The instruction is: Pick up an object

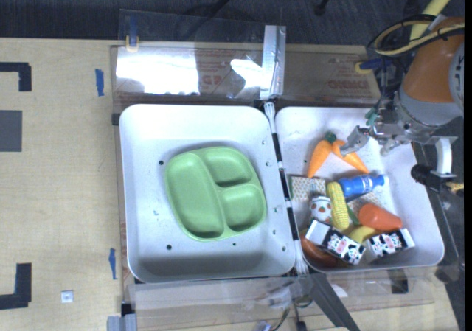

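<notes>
We saw the tabletop point(59, 197) bearing two white bins. The left bin point(140, 138) held a green divided plate point(215, 191). The right bin point(424, 237) held a heap of toys: an orange carrot point(321, 156), a blue bottle point(361, 185), a yellow corn cob point(338, 204) and cow-patterned blocks point(335, 242). The gripper point(380, 130) hung over that bin's far right corner, just beside the carrot; we could not tell its opening or any hold.

Green tray point(214, 193); orange carrot point(320, 156); blue bottle point(361, 186); yellow corn point(338, 204); white bins point(140, 130).
</notes>
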